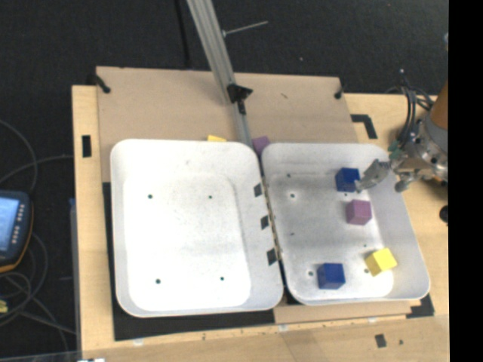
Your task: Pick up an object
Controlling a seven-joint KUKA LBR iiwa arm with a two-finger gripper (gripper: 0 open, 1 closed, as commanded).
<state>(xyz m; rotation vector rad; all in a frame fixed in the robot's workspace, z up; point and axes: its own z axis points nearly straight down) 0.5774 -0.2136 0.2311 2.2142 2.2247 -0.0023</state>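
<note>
1. The tool [386,170] is reaching in from the right, hanging over the upper right part of the right bin [400,202]; whether it is spread or pressed together I cannot tell, as its tip is blurring into grey metal, and nothing is showing between its parts.
2. The nearest thing is lying just to the tool's left: a blue cube [347,179], seemingly almost touching the tip, sitting on the bin floor near the far wall.
3. A purple cube [358,212] is resting just below and nearer the camera, apart from the blue one.
4. Farther toward the near rim, a yellow cube [381,261] and a second blue cube [330,275] are lying near each other, well away from the tool.
5. I am judging the upper blue cube the likeliest target: a short shift leftward and down. It is having open floor on its left and near sides; the far wall is crowding it somewhat.
6. The left bin [121,202] is sitting beside, on the table [87,330].
</note>
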